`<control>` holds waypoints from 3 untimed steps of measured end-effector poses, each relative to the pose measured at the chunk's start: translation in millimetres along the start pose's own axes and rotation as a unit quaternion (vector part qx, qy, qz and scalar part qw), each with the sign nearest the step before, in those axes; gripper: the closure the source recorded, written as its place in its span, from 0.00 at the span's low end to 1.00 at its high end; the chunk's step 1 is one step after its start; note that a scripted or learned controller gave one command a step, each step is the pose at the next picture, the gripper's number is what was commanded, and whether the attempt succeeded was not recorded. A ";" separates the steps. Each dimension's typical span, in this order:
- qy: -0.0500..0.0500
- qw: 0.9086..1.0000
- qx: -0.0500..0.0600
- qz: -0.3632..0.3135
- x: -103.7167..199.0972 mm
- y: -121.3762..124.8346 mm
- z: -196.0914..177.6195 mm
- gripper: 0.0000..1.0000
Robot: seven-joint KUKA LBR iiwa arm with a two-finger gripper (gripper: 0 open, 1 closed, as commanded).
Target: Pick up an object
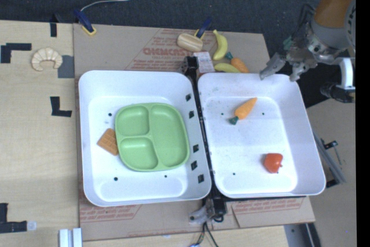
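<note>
The gripper [283, 68] hangs at the upper right, over the far right corner of the right bin [300, 124]; its two fingers [269, 69] are spread apart with nothing between them, and they touch no object. In the right bin a carrot [245, 109] lies tilted near the middle, well apart from a red tomato-like piece [274, 162] nearer the front right; the left bin [92, 124] bears a green divided plate [152, 136] with an orange cracker [108, 141] tucked just beside its left edge. Behind the bins lie bananas [221, 52] and a bread roll [189, 41] on the cardboard; a croissant [47, 58] sits far left on the bench.
</note>
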State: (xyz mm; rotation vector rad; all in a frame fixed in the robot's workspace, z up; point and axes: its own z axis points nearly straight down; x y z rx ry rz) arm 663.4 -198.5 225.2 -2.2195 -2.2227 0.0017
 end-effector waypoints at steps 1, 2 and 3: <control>0.000 1.000 -0.001 -0.001 9.3 -1.7 135.5 0.00; -0.001 1.000 -0.002 0.000 65.3 -18.0 138.6 0.00; -0.001 1.000 -0.003 -0.001 64.8 -17.6 128.3 1.00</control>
